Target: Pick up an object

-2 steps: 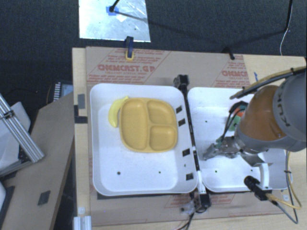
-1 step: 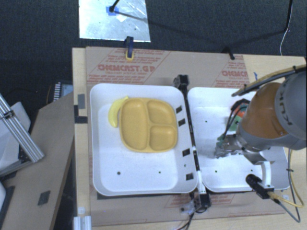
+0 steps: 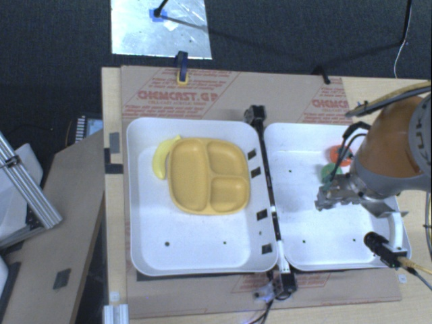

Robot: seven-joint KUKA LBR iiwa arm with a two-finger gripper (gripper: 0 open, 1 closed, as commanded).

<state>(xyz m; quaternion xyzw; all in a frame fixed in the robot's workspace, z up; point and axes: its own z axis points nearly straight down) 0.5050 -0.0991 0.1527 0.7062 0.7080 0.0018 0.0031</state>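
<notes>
Camera view: gripper (image 3: 329,200) low over the right bin (image 3: 304,248), jaw opening impossible to tell from here and nothing visibly held, with a small orange and green object (image 3: 335,160) just behind it, half hidden by the arm. In the left bin (image 3: 145,248), a yellow divided plate (image 3: 206,175) and a banana (image 3: 160,157) tucked against its left edge (both well apart from the arm). Best done by centring squarely over the orange and green piece, descending straight, and closing only once level with it, clear of the bin wall.

Orange and green object (image 3: 335,162) half hidden behind the arm (image 3: 395,150).
</notes>
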